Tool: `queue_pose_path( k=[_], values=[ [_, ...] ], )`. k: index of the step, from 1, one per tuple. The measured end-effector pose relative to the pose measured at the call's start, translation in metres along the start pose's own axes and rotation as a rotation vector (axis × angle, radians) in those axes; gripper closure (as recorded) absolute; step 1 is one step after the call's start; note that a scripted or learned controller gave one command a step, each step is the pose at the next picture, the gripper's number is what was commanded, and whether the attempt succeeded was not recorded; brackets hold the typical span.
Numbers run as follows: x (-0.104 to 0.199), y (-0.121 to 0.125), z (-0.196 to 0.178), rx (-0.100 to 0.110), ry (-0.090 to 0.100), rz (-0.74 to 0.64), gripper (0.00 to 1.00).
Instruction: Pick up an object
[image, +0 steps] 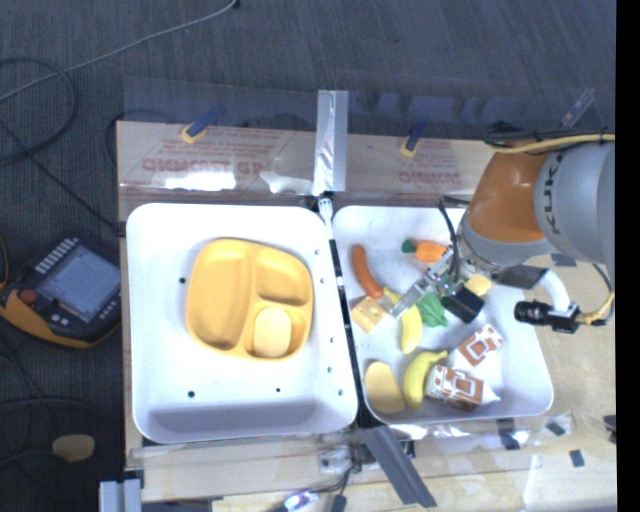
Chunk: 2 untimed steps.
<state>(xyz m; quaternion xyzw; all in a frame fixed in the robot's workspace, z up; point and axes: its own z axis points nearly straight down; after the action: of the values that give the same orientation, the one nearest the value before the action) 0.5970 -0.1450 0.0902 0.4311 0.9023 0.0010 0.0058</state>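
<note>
Reaching in from the right with the grey arm (585, 195), bending the orange band (505, 205) down over the back right corner of the right bin (540, 395), and hanging the gripper (440, 290) low near the middle of that bin. Hovering right above a green piece (432, 313) and beside the top of a small banana (410, 328), either just clear of them or touching. Not showing whether the claw is released or clenched, so cannot tell, and seeing nothing plainly grasped. Crowding the front of the bin with a second banana (420, 372), a pale yellow lump (383, 388) and two brown-and-white cartons (455, 388), one carton lying against the front right wall. Lying close to the wall between the bins, a red sausage (365, 272) and a cheese wedge (367, 315); sitting toward the back, just behind the gripper, a carrot (432, 250). Leaving bare white floor in the back left corner and along the right wall past the cartons. Holding in the left bin (160, 390) a yellow divided tray (235, 290) with a pale round bun (270, 332) in its front compartment, with open white floor all round the tray.
</note>
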Motion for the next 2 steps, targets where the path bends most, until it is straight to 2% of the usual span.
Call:
queue_pose_path(
  k=[1, 2],
  values=[
    [-0.018, 0.066, 0.002, 0.002, 0.001, 0.237, 0.00],
    [-0.013, -0.003, 0.000, 0.001, 0.000, 0.065, 0.00]
  ],
)
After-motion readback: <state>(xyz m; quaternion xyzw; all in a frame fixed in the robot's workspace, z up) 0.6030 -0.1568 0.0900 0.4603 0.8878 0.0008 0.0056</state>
